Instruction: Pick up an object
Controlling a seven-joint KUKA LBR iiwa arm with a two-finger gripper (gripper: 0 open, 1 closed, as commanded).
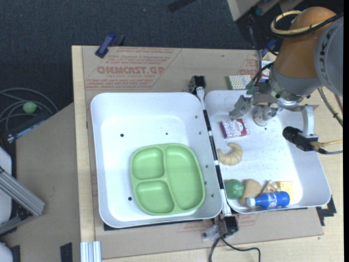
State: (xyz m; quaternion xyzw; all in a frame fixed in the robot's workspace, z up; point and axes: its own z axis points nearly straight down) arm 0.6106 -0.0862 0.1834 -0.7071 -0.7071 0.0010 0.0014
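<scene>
Croissant (230,154) curved, tips leftward; gripper (252,109) above, apart

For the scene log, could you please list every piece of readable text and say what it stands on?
"CHEMCAST G.P": red print on the brown bench sheet, above the left bin.
Smaller red lines beneath it: too blurred to read.
Pink packet and blue bottle labels: too small to read.
</scene>
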